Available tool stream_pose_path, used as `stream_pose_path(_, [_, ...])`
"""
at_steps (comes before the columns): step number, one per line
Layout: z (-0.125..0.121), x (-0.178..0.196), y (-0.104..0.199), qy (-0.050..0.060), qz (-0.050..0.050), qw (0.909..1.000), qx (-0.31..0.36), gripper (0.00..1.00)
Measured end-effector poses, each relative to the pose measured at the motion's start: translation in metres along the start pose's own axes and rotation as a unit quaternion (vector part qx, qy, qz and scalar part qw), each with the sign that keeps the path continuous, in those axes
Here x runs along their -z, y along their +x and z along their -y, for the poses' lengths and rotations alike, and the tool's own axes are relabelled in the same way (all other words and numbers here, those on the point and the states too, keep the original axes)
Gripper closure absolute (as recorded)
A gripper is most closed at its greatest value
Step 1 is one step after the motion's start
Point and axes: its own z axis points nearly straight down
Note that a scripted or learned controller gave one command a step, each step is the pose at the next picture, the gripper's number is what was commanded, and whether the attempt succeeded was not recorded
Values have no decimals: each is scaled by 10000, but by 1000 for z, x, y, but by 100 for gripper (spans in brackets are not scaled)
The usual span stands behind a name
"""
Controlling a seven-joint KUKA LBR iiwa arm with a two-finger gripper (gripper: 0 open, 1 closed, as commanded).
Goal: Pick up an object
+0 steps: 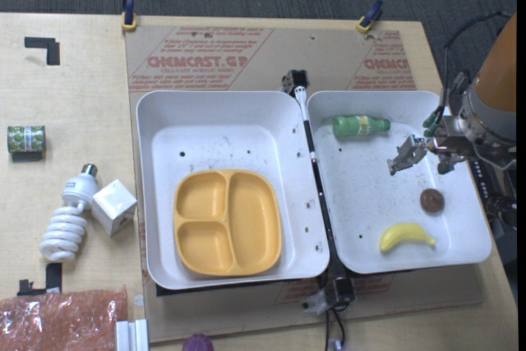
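White-walled, the right bin (362, 259) carries three candidates: a green bottle (360, 126) near its far edge, a brown disc (431, 200) by its right wall, and a yellow banana (406, 237) close to its near edge. The pincer (427, 154) hovers over the bin's right half with its fingers spread apart, holding nothing. The disc lies nearest, just toward the near edge from the pincer; the bottle's long axis runs parallel to the far edge.

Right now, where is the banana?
The banana lies in the right bin, near its front edge, just below the small brown round object.
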Motion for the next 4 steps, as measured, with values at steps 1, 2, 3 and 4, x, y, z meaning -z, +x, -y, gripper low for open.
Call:
stream_pose_path(1, [-43,-184,-29,4,-3,10000,-13,0])
stream_pose_path(2, [-44,-174,-29,-8,3,10000,-20,100])
stream_pose_path(3, [-90,-183,-109,0,1,10000,-8,100])
stream_pose_path(4, [-90,-184,-109,-2,-6,10000,-6,0])
